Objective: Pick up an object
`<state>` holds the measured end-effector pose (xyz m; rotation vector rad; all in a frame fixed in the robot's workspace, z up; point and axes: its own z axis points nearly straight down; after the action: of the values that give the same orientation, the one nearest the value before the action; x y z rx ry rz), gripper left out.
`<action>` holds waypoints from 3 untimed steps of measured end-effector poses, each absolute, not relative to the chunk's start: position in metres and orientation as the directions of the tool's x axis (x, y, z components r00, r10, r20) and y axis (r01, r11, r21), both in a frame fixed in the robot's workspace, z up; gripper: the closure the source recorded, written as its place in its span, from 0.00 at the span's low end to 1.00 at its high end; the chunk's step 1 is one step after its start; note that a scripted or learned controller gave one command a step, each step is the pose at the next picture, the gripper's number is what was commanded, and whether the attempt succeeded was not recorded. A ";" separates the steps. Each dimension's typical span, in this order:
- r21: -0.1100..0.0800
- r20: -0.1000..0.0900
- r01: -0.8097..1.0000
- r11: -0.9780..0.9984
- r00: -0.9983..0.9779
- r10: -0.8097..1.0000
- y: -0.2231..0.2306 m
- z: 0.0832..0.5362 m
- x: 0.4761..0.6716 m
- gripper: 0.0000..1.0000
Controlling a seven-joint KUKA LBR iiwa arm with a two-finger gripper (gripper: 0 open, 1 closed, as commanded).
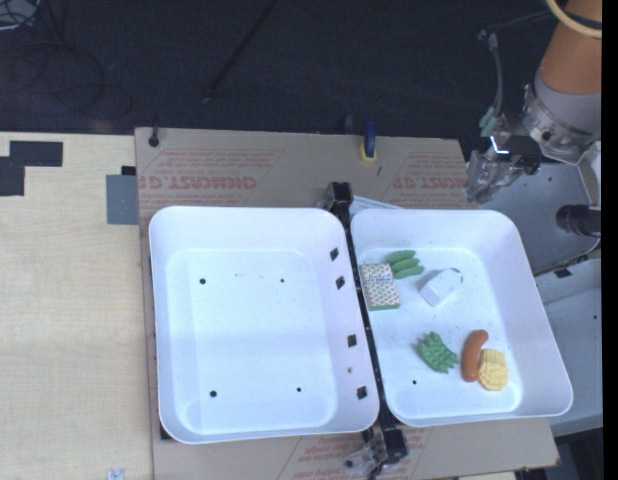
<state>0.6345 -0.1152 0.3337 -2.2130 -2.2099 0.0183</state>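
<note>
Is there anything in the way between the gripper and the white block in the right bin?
Nothing visible does. The gripper hangs above the far rim of the right bin, and the white block lies on open floor nearer the camera. The green pods and patterned sponge sit off to its left.

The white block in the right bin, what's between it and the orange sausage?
In the camera view, only bare bin floor lies between the white block and the orange sausage.
</note>
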 end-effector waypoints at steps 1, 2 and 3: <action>0.006 0.001 1.000 0.008 -0.008 1.000 -0.035 0.435 0.637 1.00; 0.006 0.002 1.000 0.008 -0.008 1.000 0.037 0.507 0.644 1.00; 0.000 0.001 1.000 0.007 -0.007 1.000 0.107 0.538 0.644 1.00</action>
<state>0.6438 0.1072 0.5383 -2.2132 -2.2282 -0.0016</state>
